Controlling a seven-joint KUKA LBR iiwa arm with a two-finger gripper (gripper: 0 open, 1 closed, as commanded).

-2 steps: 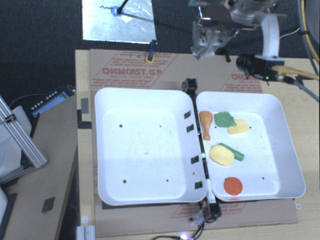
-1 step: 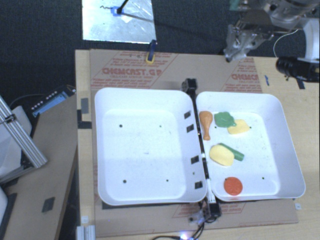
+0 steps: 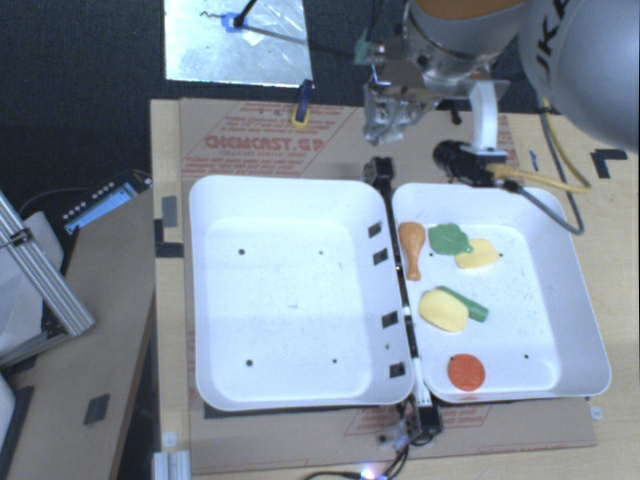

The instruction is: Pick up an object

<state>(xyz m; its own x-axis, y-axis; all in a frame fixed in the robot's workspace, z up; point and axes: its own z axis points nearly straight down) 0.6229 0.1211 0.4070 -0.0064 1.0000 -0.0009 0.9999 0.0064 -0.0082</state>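
In the right bin [image 3: 570, 298] lie an orange drumstick [image 3: 411, 247], a green piece [image 3: 447, 238] touching a yellow piece [image 3: 478, 256], a yellow lump [image 3: 443, 310] over a green strip [image 3: 472, 306], and a red disc [image 3: 466, 372] near the front rim. The left bin [image 3: 290, 288] adjoins. The hand [image 3: 385, 123] hangs above the desk [image 3: 260, 140] behind both bins, holding nothing; I cannot tell its finger state.

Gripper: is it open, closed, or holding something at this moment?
Gripper: cannot be told; it hangs above the bench behind the two bins, with nothing visible in it.
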